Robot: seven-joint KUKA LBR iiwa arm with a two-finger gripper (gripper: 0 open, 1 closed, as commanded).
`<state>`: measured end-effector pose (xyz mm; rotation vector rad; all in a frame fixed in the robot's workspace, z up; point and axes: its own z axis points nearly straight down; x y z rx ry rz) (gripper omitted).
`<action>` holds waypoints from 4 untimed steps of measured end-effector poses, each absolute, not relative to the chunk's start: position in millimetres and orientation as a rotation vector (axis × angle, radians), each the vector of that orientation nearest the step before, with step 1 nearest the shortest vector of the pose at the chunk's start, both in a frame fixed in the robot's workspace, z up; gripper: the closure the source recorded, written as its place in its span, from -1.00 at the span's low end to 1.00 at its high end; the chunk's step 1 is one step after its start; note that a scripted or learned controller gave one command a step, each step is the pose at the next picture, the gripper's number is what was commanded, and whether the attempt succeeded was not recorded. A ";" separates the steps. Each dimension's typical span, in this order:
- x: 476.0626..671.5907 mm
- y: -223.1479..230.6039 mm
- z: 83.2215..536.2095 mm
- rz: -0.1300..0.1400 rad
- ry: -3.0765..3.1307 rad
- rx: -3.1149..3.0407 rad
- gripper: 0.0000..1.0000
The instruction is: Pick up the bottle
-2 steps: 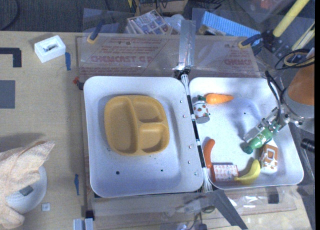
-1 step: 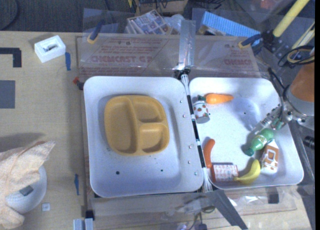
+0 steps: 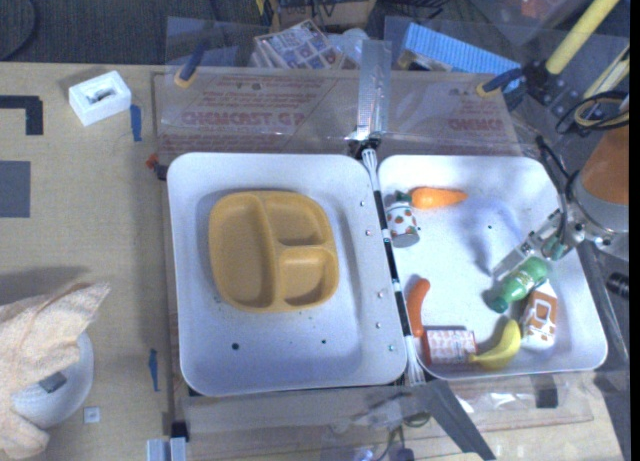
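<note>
Camera view from above: the claw (image 3: 543, 246) sits at about 3 o'clock in the right bin (image 3: 470, 249), its metal fingers angled down toward 8 o'clock; whether they are apart or together, or closed on anything, cannot be told at this size. Just beyond the fingertips, toward 7 o'clock, lies the green bottle (image 3: 516, 286) on its side, its pale end touching or nearly touching the claw, its body pointing to 8 o'clock. Risk, judged from this layout: a round bottle lying flat may roll or slide away along the smooth bin floor if the fingers close off-centre or across its sloping neck. Crowding adds a second hazard: a small white-and-orange carton (image 3: 541, 318) lies just beside the bottle at 5 o'clock, and a banana (image 3: 500, 345) curves just below at 6 o'clock, touching a red-labelled can (image 3: 449, 343); a finger descending on that side could land on the carton or pinch it along with the bottle. Farther out, an orange pepper (image 3: 416, 306) at 9 o'clock, a small printed cup (image 3: 402, 223) and a carrot (image 3: 437, 198) at 11 o'clock stand well apart and pose little threat. The left bin (image 3: 200, 249) holds a yellow divided tray (image 3: 272, 249), and both bins rest on the desk (image 3: 60, 199).
</note>
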<state>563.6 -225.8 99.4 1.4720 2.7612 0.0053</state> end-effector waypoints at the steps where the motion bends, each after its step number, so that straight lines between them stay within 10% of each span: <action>1: 535.1 -221.5 90.3 0.012 2.664 1.644 -1.00; 2: 535.3 -224.8 101.0 0.009 2.655 1.648 1.00; 3: 535.2 -224.3 100.8 0.010 2.657 1.648 -1.00; 4: 494.8 -174.6 87.7 0.004 2.541 1.840 -1.00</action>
